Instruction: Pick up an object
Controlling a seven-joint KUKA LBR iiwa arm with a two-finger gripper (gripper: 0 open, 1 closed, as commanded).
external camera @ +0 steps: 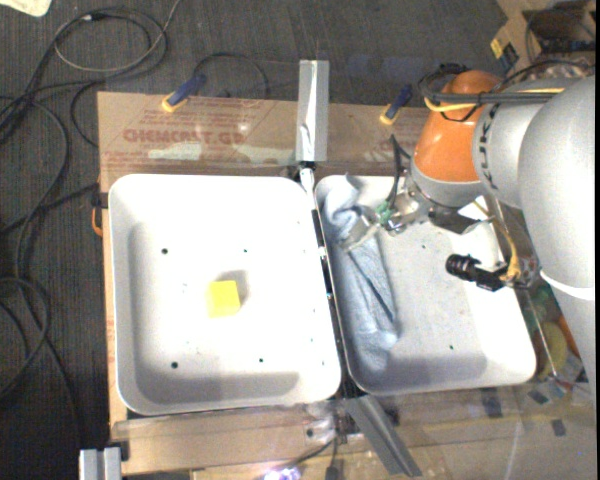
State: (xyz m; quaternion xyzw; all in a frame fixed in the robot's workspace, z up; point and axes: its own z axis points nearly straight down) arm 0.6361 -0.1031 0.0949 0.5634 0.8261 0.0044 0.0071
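A small yellow block (224, 298) lies flat near the middle of the left white bin (130, 268). In the right white bin (460, 348) a long grey-blue piece, like cloth (372, 293), stretches along the left wall. My gripper (355, 230) is low over the upper left corner of the right bin, at the top end of that grey-blue piece. I cannot see whether it touches the piece. The grey arm with its orange band (448, 153) comes in from the right above it.
A black cable fitting (472, 268) hangs from the arm over the right bin's middle. A metal post (312, 108) stands behind the gap between the bins. Cardboard (200, 133) and loose cables (40, 168) lie behind and to the left.
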